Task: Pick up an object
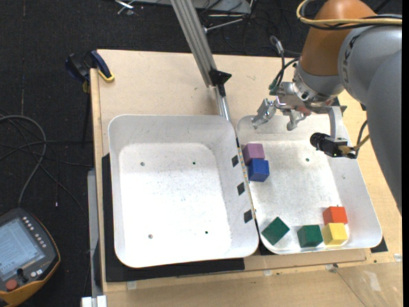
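The gripper (278, 118) is seen spread wide, with nothing between its fingers, above the far edge of the right bin (358, 190). Just below it and toward the left, a purple cube (254, 151) is touched by a blue cube (258, 169). Well below it, along the near rim, two green cubes (276, 230) (310, 236), a yellow cube (335, 234) and an orange cube (334, 214) are grouped.

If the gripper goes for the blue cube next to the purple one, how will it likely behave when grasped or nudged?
The blue cube looks like a rigid block with flat faces, so it should sit stable and slide, not roll. It touches the purple cube and lies near the right bin's wall, so a nudge would probably shift both. The open gripper may find little finger room on those sides.
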`<action>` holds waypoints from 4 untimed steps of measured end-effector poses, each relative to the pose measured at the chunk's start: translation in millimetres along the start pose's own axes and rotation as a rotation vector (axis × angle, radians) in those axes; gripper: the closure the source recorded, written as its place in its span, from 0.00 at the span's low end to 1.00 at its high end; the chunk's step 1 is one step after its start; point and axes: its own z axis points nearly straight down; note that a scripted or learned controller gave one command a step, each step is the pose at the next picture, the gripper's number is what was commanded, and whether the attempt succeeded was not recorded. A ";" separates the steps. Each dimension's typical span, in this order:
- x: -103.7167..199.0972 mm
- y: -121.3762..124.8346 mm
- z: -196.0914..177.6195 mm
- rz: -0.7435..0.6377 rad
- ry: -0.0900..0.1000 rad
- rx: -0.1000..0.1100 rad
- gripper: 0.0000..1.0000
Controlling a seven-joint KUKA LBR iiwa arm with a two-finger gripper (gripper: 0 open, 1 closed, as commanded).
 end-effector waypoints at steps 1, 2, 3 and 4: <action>59.9 -7.8 0.1 -0.010 0.004 0.005 0.00; 56.4 -6.9 -10.7 -0.008 0.002 0.002 1.00; 56.3 -7.1 -10.2 -0.008 0.001 0.003 0.00; 3.8 -74.9 0.9 0.004 0.000 0.010 0.00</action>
